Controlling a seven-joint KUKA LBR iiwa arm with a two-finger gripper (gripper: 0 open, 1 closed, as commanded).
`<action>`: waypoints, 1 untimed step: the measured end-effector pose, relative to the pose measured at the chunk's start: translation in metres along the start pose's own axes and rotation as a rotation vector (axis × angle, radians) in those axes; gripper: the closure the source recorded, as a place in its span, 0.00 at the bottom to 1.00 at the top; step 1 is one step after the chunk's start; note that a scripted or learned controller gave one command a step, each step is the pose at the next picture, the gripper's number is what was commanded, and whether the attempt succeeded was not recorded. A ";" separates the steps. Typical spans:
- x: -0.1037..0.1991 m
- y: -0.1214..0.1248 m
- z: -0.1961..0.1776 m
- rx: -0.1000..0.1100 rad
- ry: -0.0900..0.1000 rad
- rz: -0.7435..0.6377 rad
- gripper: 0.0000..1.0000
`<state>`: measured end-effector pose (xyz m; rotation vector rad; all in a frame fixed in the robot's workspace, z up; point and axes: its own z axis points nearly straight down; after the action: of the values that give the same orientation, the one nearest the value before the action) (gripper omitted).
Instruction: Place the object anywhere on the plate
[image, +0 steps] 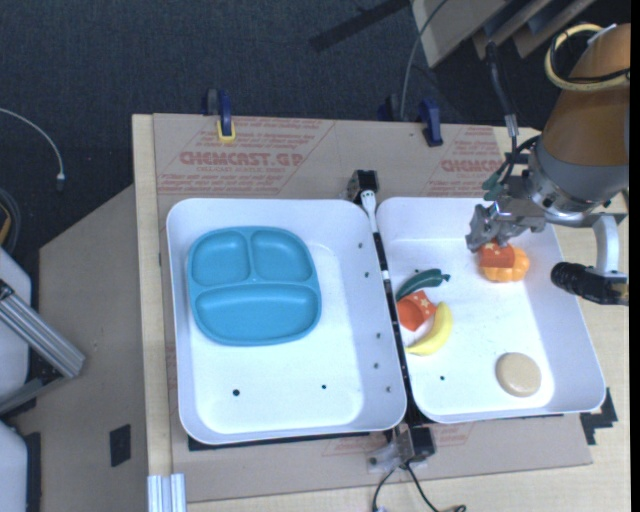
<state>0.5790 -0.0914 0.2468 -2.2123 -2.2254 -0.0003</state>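
Two shallow white bins (200, 400) sit side by side — the left holds a blue three-compartment plastic plate (255, 285). In the right bin lie a red-and-green pepper toy (416, 300), a yellow banana (434, 334), a tan round disc (519, 374) and an orange pumpkin-like toy (503, 263). The gripper (490, 232) hovers at that toy's far-left edge — its grip cannot be made out.

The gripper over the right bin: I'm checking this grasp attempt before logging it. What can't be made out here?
- Gripper, camera view: finger state hidden by its own body.
- Orange object: whether it is gripped, its upper edge covered by the gripper.
- Arm: cut off by the top and right edges.
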 end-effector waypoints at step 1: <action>0.052 0.013 -0.006 -0.006 -0.001 -0.001 1.00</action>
<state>0.5918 -0.0396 0.2530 -2.2152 -2.2294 -0.0052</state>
